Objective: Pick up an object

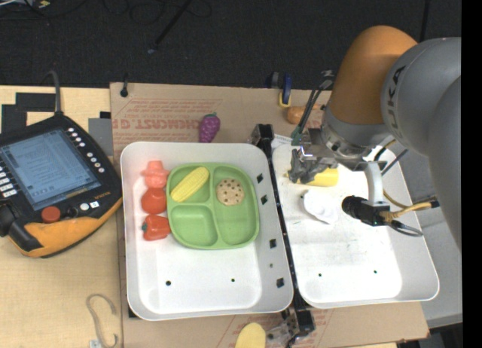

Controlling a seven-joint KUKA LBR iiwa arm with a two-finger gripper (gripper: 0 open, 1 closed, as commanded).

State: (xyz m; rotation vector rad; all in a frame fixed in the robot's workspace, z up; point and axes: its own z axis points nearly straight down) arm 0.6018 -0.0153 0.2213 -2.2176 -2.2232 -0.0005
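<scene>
My gripper (303,164) hangs low over the far left corner of the right bin (361,271). A small yellow object (327,178) lies just to its right, close to the fingers. A crumpled white object (322,207) rests a little nearer the front. In the left bin (196,286) a green divided plate (203,226) carries a corn cob (188,183) and a cookie (230,191). Left of the plate sit a pink toy (155,174), a red tomato (154,201) and a red pepper (156,227).
A purple grape toy (209,126) and an orange object (295,113) lie on the cardboard behind the bins. A yellow object (251,335) sits at the front edge. A teach pendant (53,181) rests at the left. The arm covers the right bin's far side.
</scene>
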